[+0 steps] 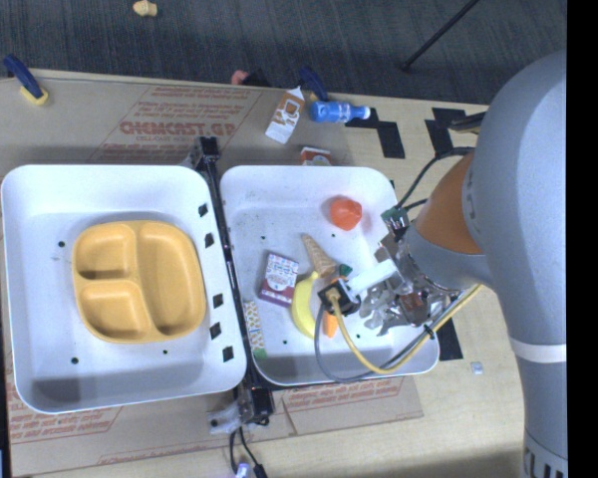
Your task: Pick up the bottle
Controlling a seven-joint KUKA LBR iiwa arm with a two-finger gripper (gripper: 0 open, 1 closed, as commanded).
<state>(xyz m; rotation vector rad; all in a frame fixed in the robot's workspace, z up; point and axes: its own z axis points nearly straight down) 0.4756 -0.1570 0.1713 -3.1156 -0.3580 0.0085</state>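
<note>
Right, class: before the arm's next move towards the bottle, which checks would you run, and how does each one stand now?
1. Bottle found: ok. The blue bottle lies on its side on the bench, outside the right bin.
2. Gripper above bottle: not ok. The gripper sits low in the right bin, by the yellow fruit.
3. Bottle held: not ok. It lies well apart from the gripper.
4. Bottle free of neighbours: cannot tell. A small carton lies close beside it.
5. Clear path: probably not ok. The bin's far wall lies between.
</note>
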